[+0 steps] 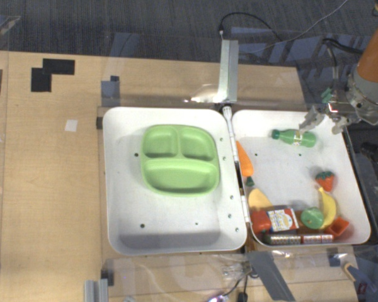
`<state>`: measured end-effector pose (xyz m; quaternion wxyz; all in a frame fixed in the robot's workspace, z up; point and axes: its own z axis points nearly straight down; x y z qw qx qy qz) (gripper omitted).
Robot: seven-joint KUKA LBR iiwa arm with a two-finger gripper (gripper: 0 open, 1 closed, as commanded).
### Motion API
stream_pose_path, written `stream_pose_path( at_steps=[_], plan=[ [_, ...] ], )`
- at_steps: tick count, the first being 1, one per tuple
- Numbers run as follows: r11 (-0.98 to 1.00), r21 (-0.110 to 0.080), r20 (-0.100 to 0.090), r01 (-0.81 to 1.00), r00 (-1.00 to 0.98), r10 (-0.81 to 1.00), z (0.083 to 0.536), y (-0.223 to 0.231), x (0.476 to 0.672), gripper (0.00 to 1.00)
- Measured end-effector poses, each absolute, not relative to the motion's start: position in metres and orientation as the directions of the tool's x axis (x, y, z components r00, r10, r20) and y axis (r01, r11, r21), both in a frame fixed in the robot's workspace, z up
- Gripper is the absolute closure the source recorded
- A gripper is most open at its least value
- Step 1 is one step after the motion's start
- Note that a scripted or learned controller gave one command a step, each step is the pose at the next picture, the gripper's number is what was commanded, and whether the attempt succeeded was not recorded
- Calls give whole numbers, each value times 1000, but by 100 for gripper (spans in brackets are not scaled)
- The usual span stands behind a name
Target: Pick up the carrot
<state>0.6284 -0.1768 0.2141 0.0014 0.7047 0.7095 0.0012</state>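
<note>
On the left of the pale wooden bench (44, 187) lies the first shallow white bin (123, 225), and in it rests a light green plastic plate with three compartments (178, 158), which has no part in this task. Next comes the second shallow white bin (283, 168). The small orange plastic carrot with a green stub (244, 161) lies close against this bin's left wall, just beside the divider between the two bins, and nothing is around it or over it. Its long axis runs almost along that wall, from the far end toward the near end, with the green stub at the near end. Below it, along the near wall, several toys are crowded together: a yellow wedge (259, 199), a red ketchup bottle with a white label (278, 219), a green round toy (312, 218), a yellow banana (327, 206) and a red strawberry (326, 180). A small green bottle (296, 137) lies near the far wall. At the right, the jaws (322, 121) hang over the far right corner of this bin; they are spread apart and nothing is between them. The carrot lies well apart from them, toward the left and somewhat nearer to the camera. I judge that the arm must cross the bin leftward and turn the wrist so that the fingers (310, 119) close across the carrot's narrow width, and the wall so near may hinder one finger.
</note>
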Motion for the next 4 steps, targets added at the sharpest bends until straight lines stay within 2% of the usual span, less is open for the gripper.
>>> stream_pose_path(
  at_steps=[1, 2, 3, 4],
  plan=[
    [14, 9, -1, 1000, -14, 1000, 226, -175, 630, 100],
    [183, 8, -4, 983, -183, 983, 320, -195, 606, 100],
    [547, 5, -4, 837, -547, 837, 218, -205, 590, 100],
    [674, 3, -4, 738, -674, 738, 136, -205, 519, 100]
  ],
)
